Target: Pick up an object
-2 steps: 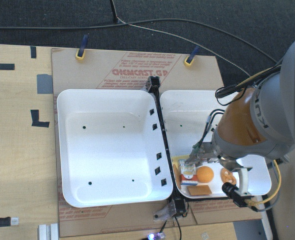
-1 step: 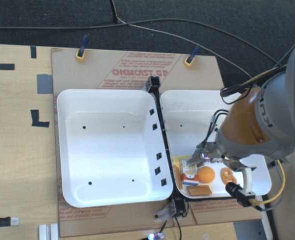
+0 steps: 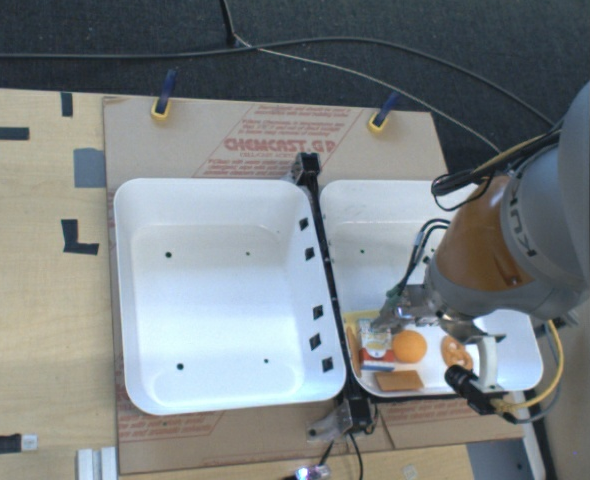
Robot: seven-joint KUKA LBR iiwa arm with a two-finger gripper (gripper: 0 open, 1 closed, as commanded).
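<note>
My gripper [image 3: 388, 317] reaches down into the near left part of the right bin [image 3: 375, 218], with the arm's orange band just above it. Right below it lies a small white and red object [image 3: 376, 345]. An orange ball [image 3: 409, 346] rests beside that, to its right. A tan block [image 3: 400, 379] and a thin blue and red piece [image 3: 378, 366] lie against the bin's front wall. Another orange object [image 3: 456, 352] is partly hidden by the arm's hardware. I see nothing lifted off the bin floor.
The left bin [image 3: 215, 288] is separated from the right one by a black divider [image 3: 317, 268]. Both stand on a cardboard sheet [image 3: 275, 138] held by yellow clamps. Cables hang off the arm at the bin's right front corner [image 3: 505, 393].
</note>
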